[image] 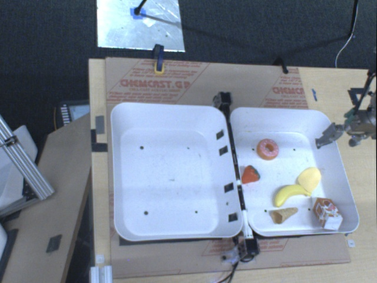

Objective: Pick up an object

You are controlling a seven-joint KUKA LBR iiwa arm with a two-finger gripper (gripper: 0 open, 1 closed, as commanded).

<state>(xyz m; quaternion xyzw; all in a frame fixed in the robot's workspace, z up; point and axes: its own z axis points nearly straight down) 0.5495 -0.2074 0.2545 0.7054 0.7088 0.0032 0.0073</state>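
The right bin (294, 121) holds several toy foods. A pink donut (268, 149) lies near its middle and a red strawberry (251, 174) sits by the left wall. A yellow lemon (309, 178) touches a yellow banana (291, 194). A tan cone (283, 215) lies near the front wall, and a brown-and-white wrapped block (326, 212) sits in the front right corner. My gripper (337, 132) hangs at the view's right edge, over the bin's far right rim, apart from every object. Nothing is seen in it.
The left bin (171, 114) stands beside the right one, with black clips along the shared divider (231, 164). Both rest on a cardboard sheet (177, 75). A silver plate (140, 16) lies on the dark floor behind.
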